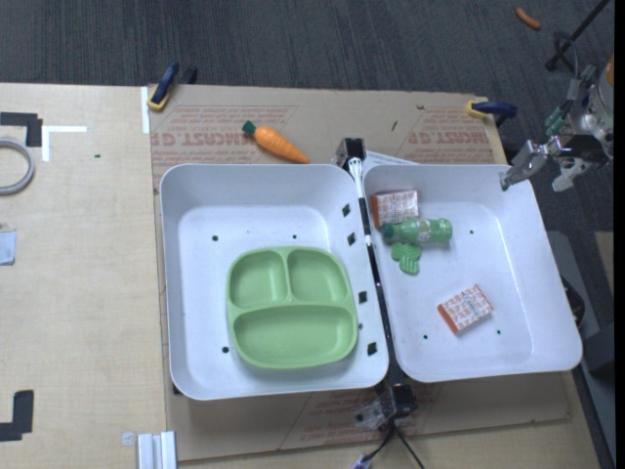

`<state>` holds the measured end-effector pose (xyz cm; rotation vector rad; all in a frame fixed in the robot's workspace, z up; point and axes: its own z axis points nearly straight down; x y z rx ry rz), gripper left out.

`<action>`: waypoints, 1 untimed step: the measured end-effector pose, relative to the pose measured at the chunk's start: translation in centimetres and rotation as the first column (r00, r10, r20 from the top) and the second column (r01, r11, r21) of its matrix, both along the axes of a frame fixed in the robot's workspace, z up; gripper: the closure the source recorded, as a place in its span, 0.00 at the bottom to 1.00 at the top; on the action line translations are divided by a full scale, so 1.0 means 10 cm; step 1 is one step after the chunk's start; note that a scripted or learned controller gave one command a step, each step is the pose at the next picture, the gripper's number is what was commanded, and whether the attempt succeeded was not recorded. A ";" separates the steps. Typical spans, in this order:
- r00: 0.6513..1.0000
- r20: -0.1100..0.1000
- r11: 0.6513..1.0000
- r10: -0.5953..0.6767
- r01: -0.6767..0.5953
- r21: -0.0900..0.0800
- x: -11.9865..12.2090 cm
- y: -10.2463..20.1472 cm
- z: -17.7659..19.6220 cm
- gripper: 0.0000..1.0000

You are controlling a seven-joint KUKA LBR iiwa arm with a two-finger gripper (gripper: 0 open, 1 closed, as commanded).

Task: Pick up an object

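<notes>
The right bin [547,291] holds a red-and-white packet [395,206], a green bottle [418,231] lying on its side, a small green piece [407,256] just below it, and an orange-and-white box [465,309] nearer the front. My gripper [540,175] hangs over the right bin's far right corner, well apart from all of these. It is open, with nothing between its fingers.
The left bin [195,262] carries a green divided plate [291,307]. A toy carrot [276,142] lies on the cardboard behind the bins. Blue clamps [164,85] [493,110] grip the cardboard's back edge. A roll of tape [12,165] sits at far left.
</notes>
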<state>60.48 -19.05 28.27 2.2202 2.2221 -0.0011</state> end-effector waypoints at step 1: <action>1.000 -0.001 1.000 -0.024 0.024 0.001 -0.72 0.44 -0.81 0.00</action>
